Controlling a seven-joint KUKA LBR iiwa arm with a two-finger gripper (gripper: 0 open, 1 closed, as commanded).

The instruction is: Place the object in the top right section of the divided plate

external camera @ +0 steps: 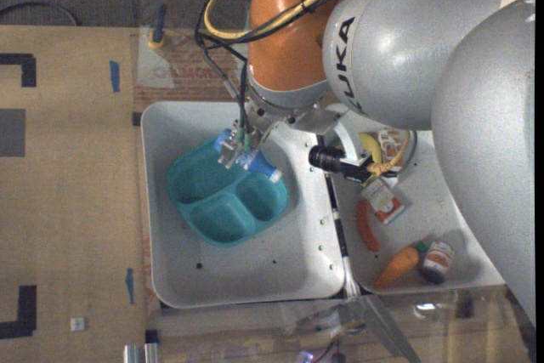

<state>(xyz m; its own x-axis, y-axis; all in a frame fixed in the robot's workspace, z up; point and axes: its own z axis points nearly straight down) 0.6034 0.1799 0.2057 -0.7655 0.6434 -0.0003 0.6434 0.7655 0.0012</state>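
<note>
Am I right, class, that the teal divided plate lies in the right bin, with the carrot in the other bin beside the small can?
Not quite. The camera view shows the teal divided plate in the left bin, under the gripper. The carrot lies beside the small can in the right bin.

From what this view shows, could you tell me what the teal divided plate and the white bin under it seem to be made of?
The divided plate looks like moulded plastic: even teal colour, rounded section walls, a soft sheen. The left bin looks like white plastic or coated metal, smooth and matte, with rounded corners and small dark dots on its floor; which one, the view leaves open.
</note>
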